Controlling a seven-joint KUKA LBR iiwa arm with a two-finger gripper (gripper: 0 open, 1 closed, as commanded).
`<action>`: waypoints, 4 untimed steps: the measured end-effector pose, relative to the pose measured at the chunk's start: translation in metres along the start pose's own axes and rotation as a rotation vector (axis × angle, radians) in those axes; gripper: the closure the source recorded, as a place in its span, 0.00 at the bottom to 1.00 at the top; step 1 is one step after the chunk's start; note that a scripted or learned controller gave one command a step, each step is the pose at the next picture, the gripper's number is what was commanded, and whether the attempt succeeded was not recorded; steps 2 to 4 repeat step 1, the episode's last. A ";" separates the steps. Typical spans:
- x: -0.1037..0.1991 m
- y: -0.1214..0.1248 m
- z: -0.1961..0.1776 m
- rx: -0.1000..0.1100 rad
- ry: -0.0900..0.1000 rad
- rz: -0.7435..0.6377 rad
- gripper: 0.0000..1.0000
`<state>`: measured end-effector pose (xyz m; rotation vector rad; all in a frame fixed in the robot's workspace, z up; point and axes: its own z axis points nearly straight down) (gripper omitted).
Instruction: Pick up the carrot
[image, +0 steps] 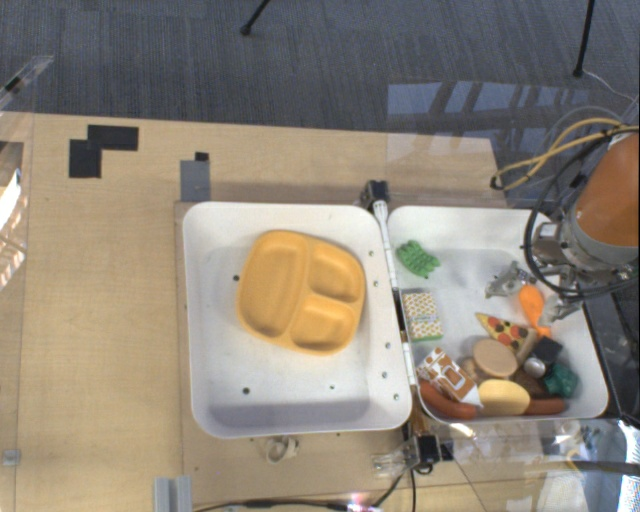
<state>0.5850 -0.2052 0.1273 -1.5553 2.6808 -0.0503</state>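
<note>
Arm (610, 200): the grey KUKA arm with its orange band is reaching in from the right, hanging over the far right part of the right bin.
Jaws (535, 288): they are sitting low in the right bin, metal fingers splayed to either side of the carrot's top; whether they are actually pinching it I cannot tell.
Carrot (532, 304): a small orange piece, lying tilted in the right bin just beneath the jaws, its lower end pointing toward the near right.
Right bin (455, 240): shallow and white, sitting on the right half of the counter and touching the left bin along its edge.
Green toy (417, 259): lying in the far left part of the right bin, well apart from the carrot.
Patterned card (423, 315): resting along the bin's left wall, nearer than the green toy.
Pizza slice (498, 328): lying just left of the carrot's lower end.
Near pile: a tan round disc (493, 358), a yellow oval piece (504, 397), a reddish sausage (447, 403) and a dark green piece (562, 380) are crowding the near side.
Left bin (210, 300): white, holding a yellow divided plate (300, 291) near its middle.
Counter (90, 330): pale wood, carrying both bins.
</note>
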 end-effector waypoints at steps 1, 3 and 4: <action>0.012 0.023 0.033 -0.027 0.008 -0.076 0.00; 0.012 0.023 0.033 -0.027 0.008 -0.076 0.00; 0.012 0.023 0.033 -0.027 0.008 -0.076 0.00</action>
